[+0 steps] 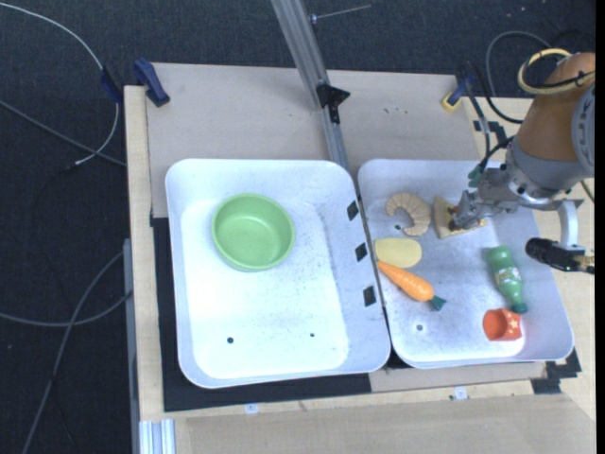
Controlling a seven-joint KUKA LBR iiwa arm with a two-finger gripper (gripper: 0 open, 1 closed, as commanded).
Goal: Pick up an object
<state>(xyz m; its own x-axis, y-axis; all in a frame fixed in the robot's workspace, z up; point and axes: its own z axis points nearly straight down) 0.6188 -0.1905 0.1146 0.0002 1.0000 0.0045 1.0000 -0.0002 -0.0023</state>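
Observation:
My gripper (469,212) is low in the right bin (454,343), at its far side, reaching down from the grey and orange arm (548,130). It sits right on a tan, flat block-like object (446,219), covering that object's right part. Just left of it lies a curled beige croissant (408,211). In front of that are a pale yellow oval piece (398,252) and an orange carrot (409,282). A green bottle (506,277) and a small red object (502,324) lie at the bin's right front.
The left bin (274,348) holds a green bowl (252,232) at its far left. A metal pole (307,50) slants up from between the bins. Black cables (553,252) hang near the right bin's right rim.

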